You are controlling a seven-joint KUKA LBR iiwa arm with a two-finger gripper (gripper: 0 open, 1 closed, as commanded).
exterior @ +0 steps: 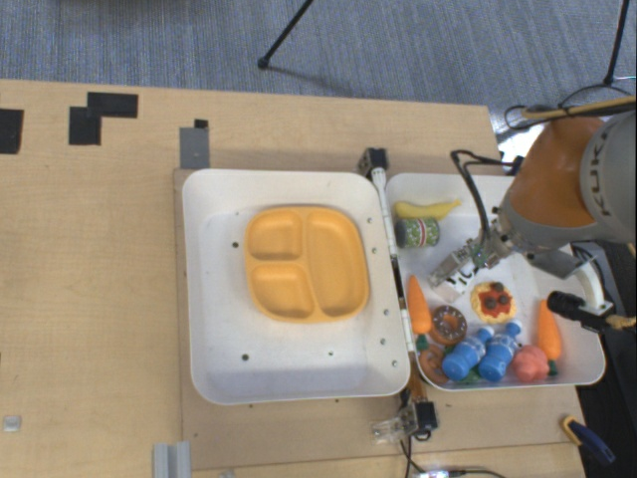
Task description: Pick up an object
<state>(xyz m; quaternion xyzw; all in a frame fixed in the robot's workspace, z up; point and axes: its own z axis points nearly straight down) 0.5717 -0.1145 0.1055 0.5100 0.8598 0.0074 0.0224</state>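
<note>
The arm enters from three o'clock, its orange band over the right bin [594, 366], and the gripper [460, 264] hangs low near that bin's middle, above bare white floor. Its fingers look only narrowly parted and nothing sits between them, so no object is held yet; the exact gap is hard to read at this slant. The candidates ring it: a banana [426, 208] at about eleven o'clock from the gripper with a small green can [417, 232] just beneath it, a tart topped with fruit [493, 302] at about four o'clock, an orange carrot [418, 306] at about seven o'clock against the bin's left wall, and a chocolate donut [449, 323] at six. Further down sit two blue bottles [480, 357] side by side, a pink fruit [530, 364] and a second carrot [549, 334]. The left bin [224, 366] carries a yellow divided plate [304, 264] and plays no part. To do this well, I judge the gripper should pick a target with room around it, the tart or the can, not the crowded cluster at five o'clock where fingers would jam on neighbours. It should open wider before descending, centre over the item, straddle its narrow dimension, and close only once fingers reach low on its sides.
</note>
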